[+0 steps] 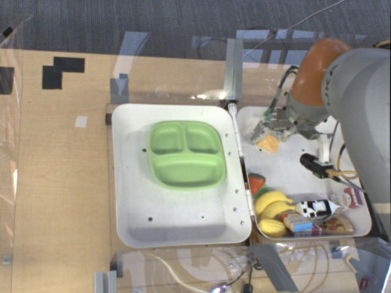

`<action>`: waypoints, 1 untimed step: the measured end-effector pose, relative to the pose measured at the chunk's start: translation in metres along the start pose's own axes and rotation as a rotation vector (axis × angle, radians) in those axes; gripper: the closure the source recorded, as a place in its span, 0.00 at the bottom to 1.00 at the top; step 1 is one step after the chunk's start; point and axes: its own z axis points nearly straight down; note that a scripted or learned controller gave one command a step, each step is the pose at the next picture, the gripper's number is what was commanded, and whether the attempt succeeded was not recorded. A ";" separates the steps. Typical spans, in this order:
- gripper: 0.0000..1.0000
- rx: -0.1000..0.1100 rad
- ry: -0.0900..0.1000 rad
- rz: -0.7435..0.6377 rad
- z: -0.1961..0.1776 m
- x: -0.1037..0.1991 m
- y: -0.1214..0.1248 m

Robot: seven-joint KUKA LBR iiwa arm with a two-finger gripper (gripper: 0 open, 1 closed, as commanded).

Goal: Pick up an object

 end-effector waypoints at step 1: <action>1.00 -0.021 -0.005 -0.010 -0.021 0.000 0.007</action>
